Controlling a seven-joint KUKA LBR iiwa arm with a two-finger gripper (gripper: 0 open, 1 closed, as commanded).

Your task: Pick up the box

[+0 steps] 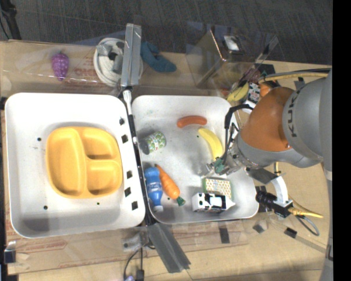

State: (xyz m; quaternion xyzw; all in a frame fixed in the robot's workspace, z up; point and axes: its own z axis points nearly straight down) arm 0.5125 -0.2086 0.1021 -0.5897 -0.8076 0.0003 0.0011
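Box [216, 193] lies in the right bin [164, 107] near its front-right corner, just below the end effector [218, 167] — long axis roughly left-right across the view — whether the end effector is wide or narrow, cannot tell; banana [212, 142] just above it.

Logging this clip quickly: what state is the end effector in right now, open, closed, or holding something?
End effector: cannot be told; it sits low in the right bin, just above the box.

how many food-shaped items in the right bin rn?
3: a sausage near the far wall, a banana just below it beside the gripper, a carrot by the blue bottle. The arm may hide more.
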